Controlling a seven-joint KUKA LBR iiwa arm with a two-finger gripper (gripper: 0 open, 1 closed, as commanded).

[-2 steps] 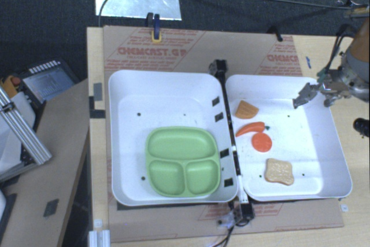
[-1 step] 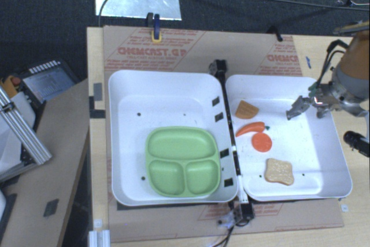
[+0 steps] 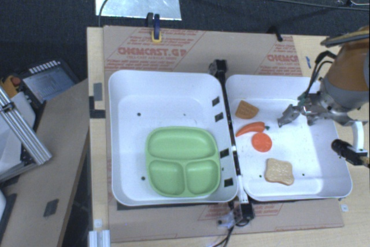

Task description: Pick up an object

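Observation:
The right bin (image 3: 329,182) holds several food items. A tan wedge (image 3: 247,109) lies at its upper left, with an orange carrot-like piece (image 3: 250,128) below it. A round red-orange slice (image 3: 261,142) is just under that, and a tan toast slice (image 3: 279,171) sits near the front. My gripper (image 3: 298,118) hangs over the right bin's middle, to the right of the carrot piece and apart from it. Its fingers are spread open, with nothing between them.
The left bin (image 3: 124,95) holds a green divided plate (image 3: 182,160) near its front. A black divider with clips (image 3: 225,118) runs between the bins. A yellow clamp (image 3: 156,32) sits at the bench's far edge, and grey equipment (image 3: 34,101) stands on the left.

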